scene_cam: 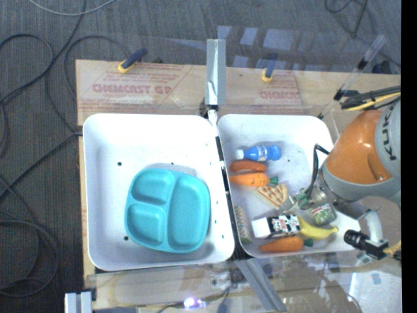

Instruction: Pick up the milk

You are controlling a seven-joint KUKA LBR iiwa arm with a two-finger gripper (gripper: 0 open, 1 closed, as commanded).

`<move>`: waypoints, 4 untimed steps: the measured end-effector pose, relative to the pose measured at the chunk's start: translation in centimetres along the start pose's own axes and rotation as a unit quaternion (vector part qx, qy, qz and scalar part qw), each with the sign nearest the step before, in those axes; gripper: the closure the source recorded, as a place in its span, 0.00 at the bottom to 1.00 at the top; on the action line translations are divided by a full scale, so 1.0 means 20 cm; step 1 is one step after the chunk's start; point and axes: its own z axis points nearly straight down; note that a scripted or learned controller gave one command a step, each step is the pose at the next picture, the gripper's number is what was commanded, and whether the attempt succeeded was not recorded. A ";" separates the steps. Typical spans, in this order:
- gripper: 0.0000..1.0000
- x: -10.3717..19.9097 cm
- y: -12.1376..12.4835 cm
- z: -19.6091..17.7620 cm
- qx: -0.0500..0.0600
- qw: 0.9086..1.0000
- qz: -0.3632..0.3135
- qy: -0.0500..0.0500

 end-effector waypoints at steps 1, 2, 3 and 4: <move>0.00 0.00 0.00 0.00 0.000 1.000 0.000 0.000; 0.00 0.23 0.04 -0.01 0.009 1.000 0.013 0.006; 1.00 0.23 0.04 -0.05 0.010 1.000 0.013 0.006; 0.00 0.23 0.04 -0.05 0.011 1.000 0.013 0.007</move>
